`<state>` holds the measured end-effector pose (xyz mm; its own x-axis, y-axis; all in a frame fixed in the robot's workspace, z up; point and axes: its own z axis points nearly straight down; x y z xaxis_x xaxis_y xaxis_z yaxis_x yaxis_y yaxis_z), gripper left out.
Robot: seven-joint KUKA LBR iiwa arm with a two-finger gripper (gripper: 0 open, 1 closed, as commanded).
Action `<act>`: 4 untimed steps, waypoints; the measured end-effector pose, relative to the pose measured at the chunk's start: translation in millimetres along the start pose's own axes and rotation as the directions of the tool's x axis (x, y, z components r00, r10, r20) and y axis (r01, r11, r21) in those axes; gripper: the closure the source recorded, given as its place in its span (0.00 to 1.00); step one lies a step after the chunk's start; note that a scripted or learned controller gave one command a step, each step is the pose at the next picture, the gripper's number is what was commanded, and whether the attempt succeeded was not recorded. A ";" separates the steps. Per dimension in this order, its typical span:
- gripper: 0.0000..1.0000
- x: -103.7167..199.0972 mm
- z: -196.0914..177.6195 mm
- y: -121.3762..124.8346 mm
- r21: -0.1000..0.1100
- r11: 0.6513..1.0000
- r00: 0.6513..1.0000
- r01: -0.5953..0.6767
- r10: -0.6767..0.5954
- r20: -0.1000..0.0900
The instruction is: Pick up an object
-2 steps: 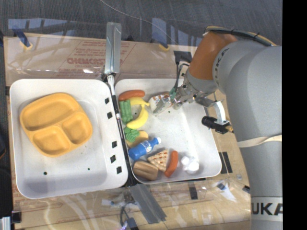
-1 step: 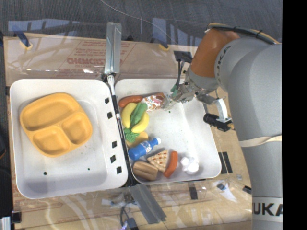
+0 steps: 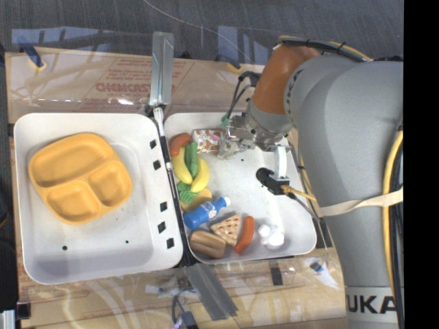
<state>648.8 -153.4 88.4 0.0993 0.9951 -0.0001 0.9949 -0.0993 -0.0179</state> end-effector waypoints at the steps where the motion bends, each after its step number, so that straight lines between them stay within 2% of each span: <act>1: 0.00 -1.5 -0.1 -0.4 0.002 1.000 1.000 0.000 0.000 0.002; 2: 0.00 -19.6 -47.6 -32.6 -0.015 0.931 0.931 0.364 -0.364 0.006; 3: 0.00 29.9 -12.5 -31.5 -0.016 0.897 0.897 0.441 -0.441 0.011; 4: 0.00 34.1 -13.8 -56.9 -0.036 0.904 0.904 0.427 -0.426 0.033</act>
<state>595.8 -113.9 103.2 -0.3344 0.9421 -0.0257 0.9420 0.3349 0.0196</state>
